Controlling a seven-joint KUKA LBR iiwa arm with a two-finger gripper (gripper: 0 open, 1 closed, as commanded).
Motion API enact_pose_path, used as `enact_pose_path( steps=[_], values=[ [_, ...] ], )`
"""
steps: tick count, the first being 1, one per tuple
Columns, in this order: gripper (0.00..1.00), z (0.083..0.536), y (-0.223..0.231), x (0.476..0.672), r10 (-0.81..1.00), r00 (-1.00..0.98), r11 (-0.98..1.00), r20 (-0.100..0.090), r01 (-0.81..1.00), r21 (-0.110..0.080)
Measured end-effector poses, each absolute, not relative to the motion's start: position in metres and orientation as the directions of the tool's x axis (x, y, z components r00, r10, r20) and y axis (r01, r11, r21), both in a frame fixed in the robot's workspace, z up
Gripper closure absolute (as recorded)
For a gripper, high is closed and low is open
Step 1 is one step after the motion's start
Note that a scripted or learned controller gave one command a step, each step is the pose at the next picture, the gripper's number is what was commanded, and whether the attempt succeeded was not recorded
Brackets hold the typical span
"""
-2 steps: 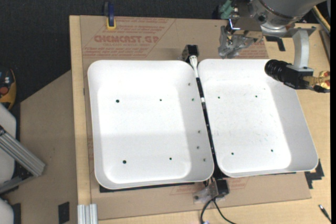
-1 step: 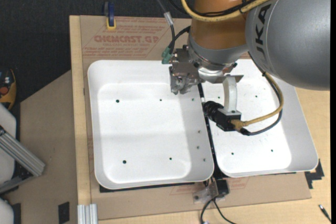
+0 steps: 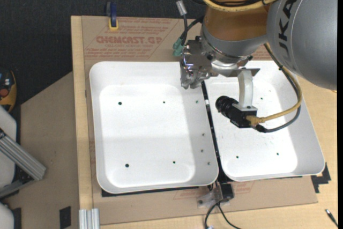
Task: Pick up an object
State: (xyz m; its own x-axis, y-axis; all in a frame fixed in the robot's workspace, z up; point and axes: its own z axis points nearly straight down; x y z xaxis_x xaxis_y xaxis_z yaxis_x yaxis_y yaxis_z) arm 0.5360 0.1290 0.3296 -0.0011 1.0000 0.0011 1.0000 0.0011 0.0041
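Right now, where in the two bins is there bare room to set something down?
The left bin offers open white floor between all four walls. In the right bin, only the near strip is open; the arm and gripper crowd its far part.

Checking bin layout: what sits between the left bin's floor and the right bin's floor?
In the camera view, the raised rims where the left bin and right bin meet, with a dark seam along them. The gripper hangs over its far end.

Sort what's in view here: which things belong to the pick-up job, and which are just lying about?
Job:
- gripper, low over the divide between the bins
- left bin
- right bin

Lying about:
- blue clamp at the board's far edge
- cardboard sheet under the bins
- metal rail
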Motion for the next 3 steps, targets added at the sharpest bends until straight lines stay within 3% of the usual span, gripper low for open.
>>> enact_pose_path(
  steps=[1, 2, 3],
  values=[
    [1.0, 0.261, 0.214, 0.595, 1.0, -0.007, 0.007, 0.001, 1.0, -0.002],
    [1.0, 0.329, 0.16, 0.603, 1.0, 0.005, -0.005, 0.0, 1.0, 0.009],
    [1.0, 0.25, 0.219, 0.57, 1.0, -0.006, 0.006, -0.001, 1.0, -0.01]
  ],
)
